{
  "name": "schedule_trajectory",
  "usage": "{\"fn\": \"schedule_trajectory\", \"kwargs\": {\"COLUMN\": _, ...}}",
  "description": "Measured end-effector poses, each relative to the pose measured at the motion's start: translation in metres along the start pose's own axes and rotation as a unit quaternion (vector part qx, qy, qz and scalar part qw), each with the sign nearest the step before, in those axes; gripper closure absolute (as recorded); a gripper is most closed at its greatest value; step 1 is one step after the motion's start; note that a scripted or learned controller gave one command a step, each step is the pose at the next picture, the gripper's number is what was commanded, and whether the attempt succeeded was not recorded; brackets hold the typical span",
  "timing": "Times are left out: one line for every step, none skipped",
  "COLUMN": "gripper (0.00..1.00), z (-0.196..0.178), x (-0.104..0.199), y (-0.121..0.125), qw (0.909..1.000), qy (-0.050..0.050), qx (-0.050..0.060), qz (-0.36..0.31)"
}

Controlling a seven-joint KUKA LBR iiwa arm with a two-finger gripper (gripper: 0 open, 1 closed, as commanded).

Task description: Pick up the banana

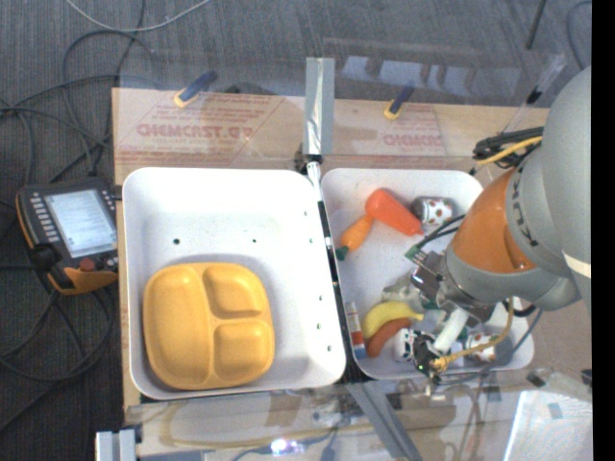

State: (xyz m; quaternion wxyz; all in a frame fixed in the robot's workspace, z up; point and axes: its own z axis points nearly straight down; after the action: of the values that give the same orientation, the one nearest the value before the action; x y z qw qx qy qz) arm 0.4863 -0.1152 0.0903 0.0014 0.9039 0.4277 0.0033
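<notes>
Gripper (430, 346) low in right bin (384, 185), near front edge — just beside banana (392, 313); opening cannot tell, wrist and cables hide tip — grasp not visible.

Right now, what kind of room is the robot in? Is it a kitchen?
Probably a robot lab, not a kitchen. Cables trail across grey carpet, a handheld control screen sits beside the bench, and two white bins hold toy-like things such as a banana and a yellow tray.
</notes>
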Motion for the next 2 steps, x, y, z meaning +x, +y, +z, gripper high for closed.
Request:
{"fn": "schedule_trajectory", "kwargs": {"gripper": 0.00, "z": 0.001, "x": 0.037, "y": 0.022, "qw": 0.9973, "qy": -0.004, "qx": -0.001, "qz": 0.073}}
{"fn": "schedule_trajectory", "kwargs": {"gripper": 0.00, "z": -0.183, "x": 0.094, "y": 0.056, "qw": 0.9426, "qy": -0.006, "qx": 0.001, "qz": 0.334}}
